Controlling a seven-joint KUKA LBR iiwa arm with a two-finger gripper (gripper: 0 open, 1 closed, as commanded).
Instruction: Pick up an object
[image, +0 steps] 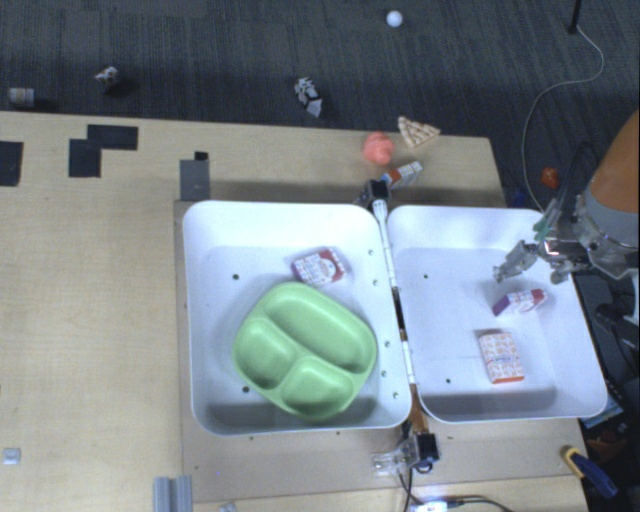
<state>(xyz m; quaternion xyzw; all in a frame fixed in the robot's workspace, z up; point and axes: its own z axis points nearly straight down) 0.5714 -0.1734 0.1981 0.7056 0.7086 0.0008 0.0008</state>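
White plastic forms the two shallow bins on the wooden bench (90, 300), and the gripper (522, 262) hangs over the right bin (440, 240), near its far right side, its fingers spread apart with nothing between them. Just below and slightly toward the near edge from the gripper lies a small white and purple tube (520, 301), close to the fingertips but apart from them. Further toward the near edge, in the same bin, rests a flat red and white packet (500, 356). Well to the gripper's left, across the divider, the left bin (215, 250) holds a green divided tray (305, 347) tilted against its floor, with a small red and white packet (319, 267) just beyond the tray. Beyond the bins, on the bench's far edge, sit an orange ball (378, 148) and a marker-like item (400, 176).
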